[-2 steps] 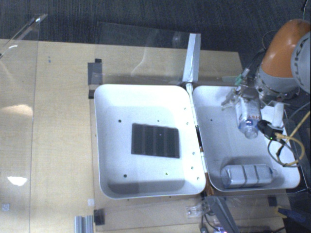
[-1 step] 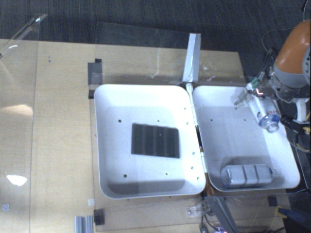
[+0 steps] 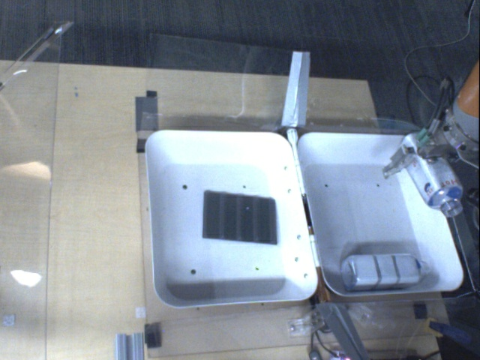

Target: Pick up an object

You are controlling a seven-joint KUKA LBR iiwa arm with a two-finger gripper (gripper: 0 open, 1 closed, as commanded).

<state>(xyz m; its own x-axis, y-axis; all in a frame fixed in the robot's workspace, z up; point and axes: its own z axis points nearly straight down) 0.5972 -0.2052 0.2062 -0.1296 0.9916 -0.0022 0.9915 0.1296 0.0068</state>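
From my seat the gripper sits over the upper right part of the right bin, at about two o'clock from that bin's middle. I can make out a thin finger pointing toward nine o'clock, but I cannot tell how wide the gripper stands; nothing shows between its fingers. Its silvery body with a blue end runs back toward four o'clock, and the orange band peeks in at the frame's edge. At six o'clock from the gripper, well apart, a grey ridged block lies along the bin's near wall. Across the divider at nine o'clock, the left bin holds a dark ribbed rectangular pad near its middle.
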